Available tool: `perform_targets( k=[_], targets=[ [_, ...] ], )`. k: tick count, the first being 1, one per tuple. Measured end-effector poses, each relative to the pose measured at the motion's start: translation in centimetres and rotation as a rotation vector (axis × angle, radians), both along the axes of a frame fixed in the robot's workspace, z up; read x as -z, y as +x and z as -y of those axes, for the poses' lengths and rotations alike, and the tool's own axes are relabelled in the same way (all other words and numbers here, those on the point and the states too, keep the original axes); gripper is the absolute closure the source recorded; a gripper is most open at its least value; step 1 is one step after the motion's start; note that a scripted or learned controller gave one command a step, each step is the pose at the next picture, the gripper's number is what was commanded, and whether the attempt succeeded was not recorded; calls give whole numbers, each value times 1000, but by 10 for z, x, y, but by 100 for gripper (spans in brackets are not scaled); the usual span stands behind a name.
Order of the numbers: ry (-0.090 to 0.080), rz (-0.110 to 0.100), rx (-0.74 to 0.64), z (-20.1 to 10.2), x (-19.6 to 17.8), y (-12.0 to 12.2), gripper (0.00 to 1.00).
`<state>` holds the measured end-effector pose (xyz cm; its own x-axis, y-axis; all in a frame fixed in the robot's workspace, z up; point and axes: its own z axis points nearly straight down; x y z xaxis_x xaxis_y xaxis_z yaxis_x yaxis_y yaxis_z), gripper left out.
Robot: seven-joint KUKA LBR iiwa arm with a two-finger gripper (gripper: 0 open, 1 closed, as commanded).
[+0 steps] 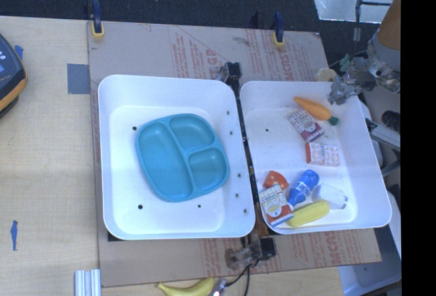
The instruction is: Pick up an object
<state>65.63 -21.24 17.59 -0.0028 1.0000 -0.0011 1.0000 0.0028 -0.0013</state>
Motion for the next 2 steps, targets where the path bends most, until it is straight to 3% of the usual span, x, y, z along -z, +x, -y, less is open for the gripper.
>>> perform_targets(
  k=[1, 2],
  targets=[
    [-2, 7, -3, -74, 78, 3, 0],
    [0, 0, 0, -21, 8, 0, 0]
  ],
)
